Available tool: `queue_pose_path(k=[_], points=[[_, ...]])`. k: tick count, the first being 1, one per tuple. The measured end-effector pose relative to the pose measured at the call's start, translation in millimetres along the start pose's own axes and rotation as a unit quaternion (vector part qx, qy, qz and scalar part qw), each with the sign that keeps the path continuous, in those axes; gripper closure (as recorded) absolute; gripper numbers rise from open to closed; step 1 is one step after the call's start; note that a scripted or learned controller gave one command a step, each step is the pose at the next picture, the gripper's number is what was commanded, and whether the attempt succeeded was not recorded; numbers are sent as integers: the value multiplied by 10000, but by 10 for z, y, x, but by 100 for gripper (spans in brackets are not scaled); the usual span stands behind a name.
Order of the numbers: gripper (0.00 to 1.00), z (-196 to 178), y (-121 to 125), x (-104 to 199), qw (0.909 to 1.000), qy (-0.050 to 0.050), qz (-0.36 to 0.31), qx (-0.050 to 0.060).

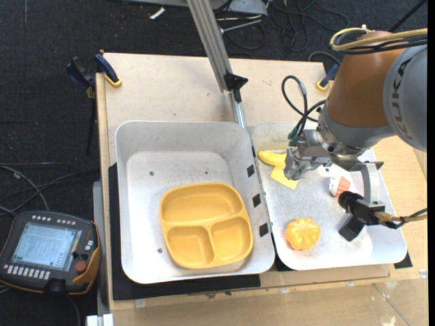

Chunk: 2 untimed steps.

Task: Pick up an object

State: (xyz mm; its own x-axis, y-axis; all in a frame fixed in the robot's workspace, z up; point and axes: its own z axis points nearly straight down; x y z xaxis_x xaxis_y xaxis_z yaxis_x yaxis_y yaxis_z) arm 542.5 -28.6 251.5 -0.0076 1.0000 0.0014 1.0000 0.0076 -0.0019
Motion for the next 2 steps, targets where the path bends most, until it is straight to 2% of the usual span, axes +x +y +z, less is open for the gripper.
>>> queue_pose_path(k=[2], points=[[100, 111, -195, 1209, 10000, 3, -8, 7]])
